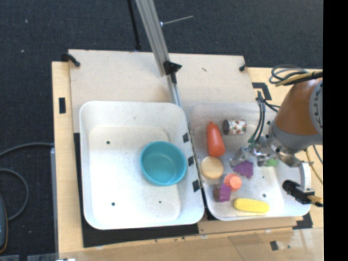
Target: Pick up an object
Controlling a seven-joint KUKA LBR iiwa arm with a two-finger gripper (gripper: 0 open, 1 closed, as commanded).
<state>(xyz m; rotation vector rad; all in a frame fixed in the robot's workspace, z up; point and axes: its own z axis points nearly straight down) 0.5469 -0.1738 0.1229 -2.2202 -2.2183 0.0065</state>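
Note:
The right bin (272, 208) holds several small objects. An orange-red carrot-like piece (215, 140) lies upright near its left wall, with a small patterned can (237, 126) beside it. Below them sit a tan round piece (212, 168), an orange piece (233, 181), a dark purple block (223, 193) and a yellow corn cob (250, 205). A purple piece (246, 170) lies mid-bin. My gripper (242, 157) reaches in from the right and hangs low just above and left of that purple piece. Nothing shows between its tips.
The left bin (109, 124) holds a blue bowl (163, 163) toward its right side. A metal pole (157, 37) slants down to the gap between the bins. Cables (288, 75) loop behind the arm at the right.

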